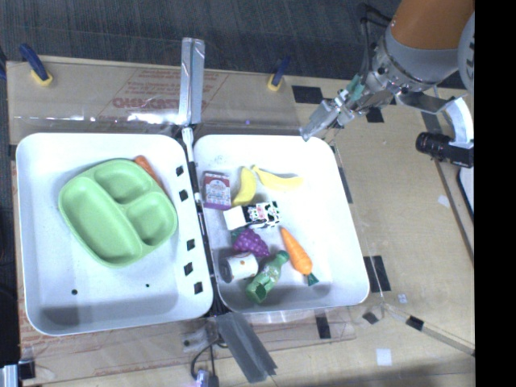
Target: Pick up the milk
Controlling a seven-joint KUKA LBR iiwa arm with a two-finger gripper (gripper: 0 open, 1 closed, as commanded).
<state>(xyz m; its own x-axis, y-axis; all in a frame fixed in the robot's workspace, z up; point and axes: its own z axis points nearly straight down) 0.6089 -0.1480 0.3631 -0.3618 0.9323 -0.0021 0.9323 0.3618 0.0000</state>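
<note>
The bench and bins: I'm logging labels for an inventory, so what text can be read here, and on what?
Red lettering on the cardboard sheet behind the bins: printed, seen upside down, too blurred to read.
Small red carton: label too small to read.
Cow-patterned milk carton: no legible text.

Cow-spotted milk carton (256, 214) apparently lying mid right bin (343, 216)

My wooden bench (407, 216) carries black tape patches and strips of clear tape. Blue clamps (35, 64) grip its far edge. Beyond it I see dark grey carpet (242, 10).
</note>
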